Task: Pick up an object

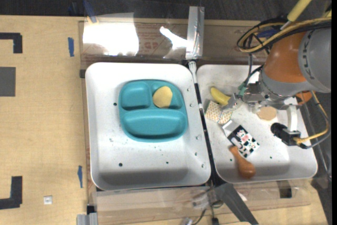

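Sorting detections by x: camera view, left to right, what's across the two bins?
teal plate → banana → black-and-white card → beige disc

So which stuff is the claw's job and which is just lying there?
Job, probably: claw; yellow banana nearest it.
Lying about: teal plate; yellow lump on it; black-and-white card; brown piece; tan disc.

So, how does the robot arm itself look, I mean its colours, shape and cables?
The arm is thick and rounded, grey, with a glossy orange band above the wrist. Its hand is a small grey metal piece. Yellow and black cables loop beside the arm.
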`<state>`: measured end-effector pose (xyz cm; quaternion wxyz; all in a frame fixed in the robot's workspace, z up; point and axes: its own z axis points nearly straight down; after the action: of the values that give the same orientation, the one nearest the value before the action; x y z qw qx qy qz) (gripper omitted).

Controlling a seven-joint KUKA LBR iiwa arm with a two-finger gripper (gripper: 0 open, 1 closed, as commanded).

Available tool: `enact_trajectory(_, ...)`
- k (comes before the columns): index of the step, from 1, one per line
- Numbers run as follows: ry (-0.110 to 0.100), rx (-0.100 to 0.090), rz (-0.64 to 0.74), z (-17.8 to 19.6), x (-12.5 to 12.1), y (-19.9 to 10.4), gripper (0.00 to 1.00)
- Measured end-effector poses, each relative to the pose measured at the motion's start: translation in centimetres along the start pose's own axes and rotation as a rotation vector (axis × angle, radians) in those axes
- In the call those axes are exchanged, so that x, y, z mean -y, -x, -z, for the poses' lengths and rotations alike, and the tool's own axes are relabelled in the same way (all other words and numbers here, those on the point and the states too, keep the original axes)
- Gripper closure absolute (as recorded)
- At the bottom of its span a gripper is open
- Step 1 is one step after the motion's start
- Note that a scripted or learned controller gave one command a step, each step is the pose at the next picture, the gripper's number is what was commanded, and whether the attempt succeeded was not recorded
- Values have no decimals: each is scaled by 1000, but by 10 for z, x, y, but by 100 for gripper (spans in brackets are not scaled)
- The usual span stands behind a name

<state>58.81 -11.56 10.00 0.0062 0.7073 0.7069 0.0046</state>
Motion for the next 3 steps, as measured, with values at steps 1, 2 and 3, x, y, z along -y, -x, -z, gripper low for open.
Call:
enact_trajectory(1,2,-2,85,-6,98,-22,0)
enact_trajectory(2,2,-1,-42,-6,38,-2,0)
enact_trajectory(3,-13,-1,-127,26,35,-20,0)
